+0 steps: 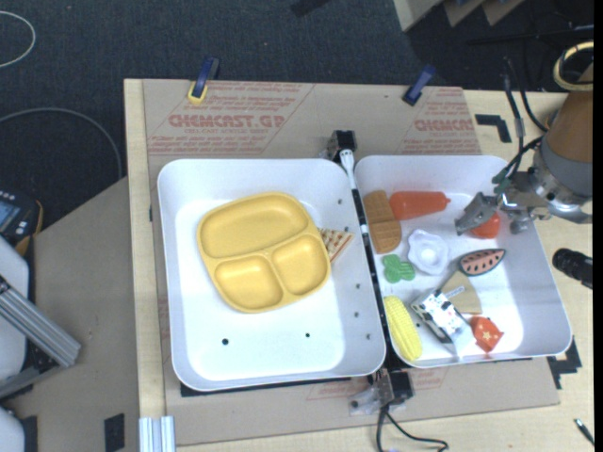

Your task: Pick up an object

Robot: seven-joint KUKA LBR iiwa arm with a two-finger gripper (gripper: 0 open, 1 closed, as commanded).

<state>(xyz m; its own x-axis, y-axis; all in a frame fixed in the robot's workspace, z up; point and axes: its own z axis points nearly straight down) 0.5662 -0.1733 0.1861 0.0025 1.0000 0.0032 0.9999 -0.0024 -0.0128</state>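
Jaws: we see the gripper [487, 217] low over the right bin [551, 295], at about 2 o'clock in that bin; whether the jaws are spread or closed we cannot tell.
Nearest thing: a small red-orange piece [487, 225] lies right under the tips, touching or just below them; we cannot say it is held.
Other candidates: a watermelon slice [480, 261] lies just off at 6 o'clock from the jaws, long axis running roughly 8 to 2 o'clock; an orange carrot [420, 202] lies at 9 o'clock, long axis 9 to 3.
Farther off: corn cob [402, 329] at the bin's 7 o'clock corner.
Left bin [188, 328]: yellow divided plate [263, 250], well apart from the arm.
Our judgement: the red-orange piece is the likely target, nearly straight down.
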